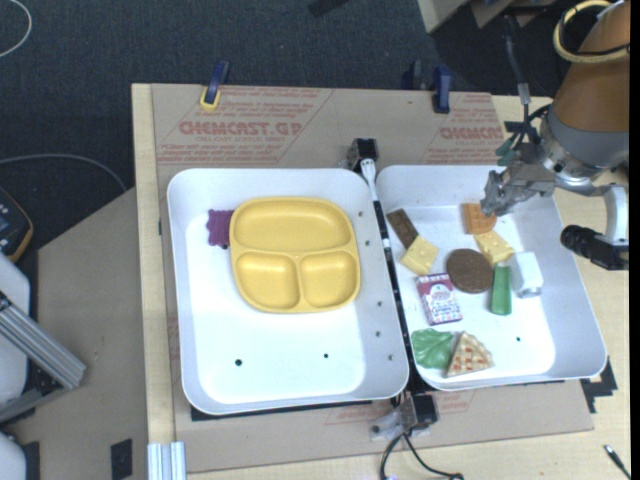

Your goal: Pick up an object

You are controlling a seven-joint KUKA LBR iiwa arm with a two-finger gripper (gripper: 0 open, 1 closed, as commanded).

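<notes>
Camera view: slanted look down on a bench [300, 113] of brown board, two shallow white bins side by side.
Left bin [200, 298]: holds a yellow divided tray [295, 253], three compartments, set toward the far half.
Purple piece [219, 227]: flat, tucked against the tray's left edge, partly hidden under it.
Right bin [570, 318]: crowded with small toy foods, all lying on the floor of the bin.
Brown bar [402, 227]: near the bin's left wall, tilted.
Yellow cheese wedge [419, 256]: just beside the brown bar, toward the near side.
Pink carton [439, 299]: lying flat, near the middle.
Green leafy piece [432, 349]: at the near edge, touching a pizza slice [468, 354].
Brown round disc [469, 270]: flat, between the carton and a green bottle [500, 290].
Orange block [478, 218]: toward the far side, with a yellow block [493, 246] touching it on the near side.
White piece [527, 273]: just beside the green bottle, to its right.
Gripper [494, 199]: low over the far part of the right bin, tips at or just above the orange block; jaws too small and blurred to judge, perhaps touching it; nothing seen held.
Arm [590, 88]: enters from the right, orange band above the grey wrist.
</notes>
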